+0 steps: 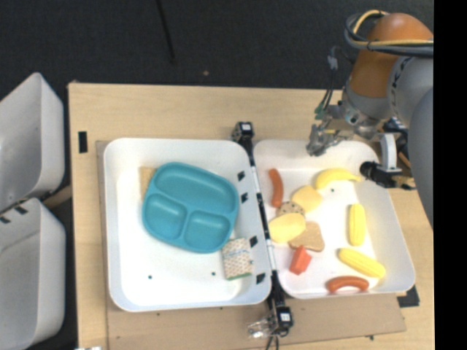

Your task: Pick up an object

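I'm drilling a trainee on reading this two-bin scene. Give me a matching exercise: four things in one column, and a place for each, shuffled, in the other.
Things:
1. blue divided plate
2. banana
3. orange ring
4. gripper

Places:
A. near front edge of the right bin
B. over the right bin's far rim
C. middle of the left bin
D. far part of the right bin, just past the pale yellow pieces

Pairs: 1-C, 2-D, 3-A, 4-B
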You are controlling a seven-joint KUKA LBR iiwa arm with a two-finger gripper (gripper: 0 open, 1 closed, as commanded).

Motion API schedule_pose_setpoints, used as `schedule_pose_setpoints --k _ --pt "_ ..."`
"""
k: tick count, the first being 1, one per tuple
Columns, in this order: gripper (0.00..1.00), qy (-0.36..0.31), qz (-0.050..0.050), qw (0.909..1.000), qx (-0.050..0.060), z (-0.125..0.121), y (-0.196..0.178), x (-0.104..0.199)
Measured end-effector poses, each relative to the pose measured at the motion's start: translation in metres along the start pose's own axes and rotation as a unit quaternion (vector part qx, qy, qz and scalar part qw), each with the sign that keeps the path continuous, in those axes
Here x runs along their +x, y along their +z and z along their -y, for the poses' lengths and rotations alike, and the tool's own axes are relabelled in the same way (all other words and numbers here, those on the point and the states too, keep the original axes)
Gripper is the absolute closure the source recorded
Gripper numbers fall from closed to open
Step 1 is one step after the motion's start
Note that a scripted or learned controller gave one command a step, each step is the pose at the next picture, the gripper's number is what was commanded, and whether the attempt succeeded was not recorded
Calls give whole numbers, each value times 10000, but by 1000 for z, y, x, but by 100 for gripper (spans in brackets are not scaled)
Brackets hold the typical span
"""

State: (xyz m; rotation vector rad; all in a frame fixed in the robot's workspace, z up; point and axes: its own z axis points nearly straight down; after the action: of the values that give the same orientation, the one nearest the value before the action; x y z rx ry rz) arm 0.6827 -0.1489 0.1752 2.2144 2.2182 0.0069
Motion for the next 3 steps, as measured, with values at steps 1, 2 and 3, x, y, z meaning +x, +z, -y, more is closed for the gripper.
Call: schedule_pose_setpoints --k 1,2,3 --pt "100 1 2 10000 4 -6 -46 -2" --pt "100 -12 -4 10000 19 -7 -68 -3" --pt "100 -14 -10 10000 39 9 -70 36"
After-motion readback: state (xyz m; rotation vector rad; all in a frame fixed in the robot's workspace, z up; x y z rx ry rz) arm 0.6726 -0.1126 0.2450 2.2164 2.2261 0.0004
